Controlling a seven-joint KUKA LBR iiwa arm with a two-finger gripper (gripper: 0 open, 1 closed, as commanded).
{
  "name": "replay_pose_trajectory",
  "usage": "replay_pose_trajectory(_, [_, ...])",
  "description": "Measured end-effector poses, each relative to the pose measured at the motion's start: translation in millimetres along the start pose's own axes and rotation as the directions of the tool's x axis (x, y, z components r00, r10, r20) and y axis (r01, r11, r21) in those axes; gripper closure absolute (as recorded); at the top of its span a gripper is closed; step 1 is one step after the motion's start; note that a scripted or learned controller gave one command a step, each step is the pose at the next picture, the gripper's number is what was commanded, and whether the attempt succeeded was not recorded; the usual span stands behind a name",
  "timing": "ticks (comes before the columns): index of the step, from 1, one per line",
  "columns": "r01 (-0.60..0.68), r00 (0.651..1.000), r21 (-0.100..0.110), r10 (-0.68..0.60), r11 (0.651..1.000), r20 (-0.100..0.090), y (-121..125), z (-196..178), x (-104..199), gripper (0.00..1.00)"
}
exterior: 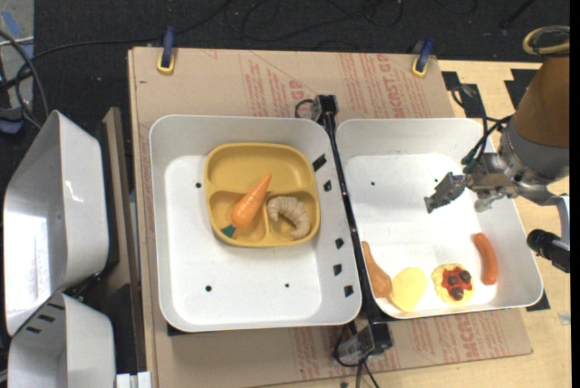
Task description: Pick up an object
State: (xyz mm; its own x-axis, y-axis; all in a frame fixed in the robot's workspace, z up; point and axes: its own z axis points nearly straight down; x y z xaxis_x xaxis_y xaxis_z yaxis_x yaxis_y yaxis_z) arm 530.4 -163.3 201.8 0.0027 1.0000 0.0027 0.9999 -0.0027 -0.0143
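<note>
Gripper (pixel 444 194) above right bin (pixel 399 141), seemingly clear of sausage (pixel 488 257).

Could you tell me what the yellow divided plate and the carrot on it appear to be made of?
The yellow divided plate looks like matte moulded plastic: uniform colour, rounded compartment ridges. The carrot seems to be smooth plastic toy food, evenly orange with a slight sheen, though rubber is possible.

A grey arm (pixel 530 155) with an orange band (pixel 548 101) (dark cables trailing) ends in black fingers (pixel 444 193).
</note>
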Motion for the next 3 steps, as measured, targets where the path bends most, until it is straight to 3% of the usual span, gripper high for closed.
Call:
replay_pose_trajectory(1, [0.004,1.0,-0.014,-0.004,1.0,0.002,3,-8,1,0.0])
replay_pose_trajectory(3, [0.001,1.0,-0.01,-0.001,1.0,0.002,3,109,-4,0.0])
